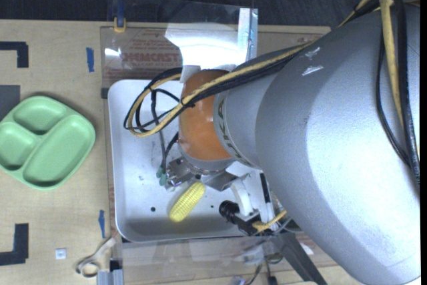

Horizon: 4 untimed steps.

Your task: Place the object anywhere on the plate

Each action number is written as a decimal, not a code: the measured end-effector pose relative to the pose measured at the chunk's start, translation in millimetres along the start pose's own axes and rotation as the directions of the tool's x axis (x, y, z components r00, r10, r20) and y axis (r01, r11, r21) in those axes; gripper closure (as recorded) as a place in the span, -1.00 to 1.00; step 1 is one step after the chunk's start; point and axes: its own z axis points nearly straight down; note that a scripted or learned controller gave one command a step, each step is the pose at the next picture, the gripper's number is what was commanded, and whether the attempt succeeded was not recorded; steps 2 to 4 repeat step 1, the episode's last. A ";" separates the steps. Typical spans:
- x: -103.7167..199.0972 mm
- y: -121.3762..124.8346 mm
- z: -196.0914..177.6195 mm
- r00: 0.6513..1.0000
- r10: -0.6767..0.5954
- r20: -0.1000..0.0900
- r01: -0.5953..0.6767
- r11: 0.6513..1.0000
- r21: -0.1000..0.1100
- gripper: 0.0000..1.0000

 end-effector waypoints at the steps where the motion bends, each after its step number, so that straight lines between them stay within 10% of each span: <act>1: -50.9 76.3 14.1 0.999 -0.034 0.001 0.034 0.999 -0.006 1.00; 4: -50.9 76.3 14.1 0.999 -0.034 0.001 0.034 0.999 -0.006 1.00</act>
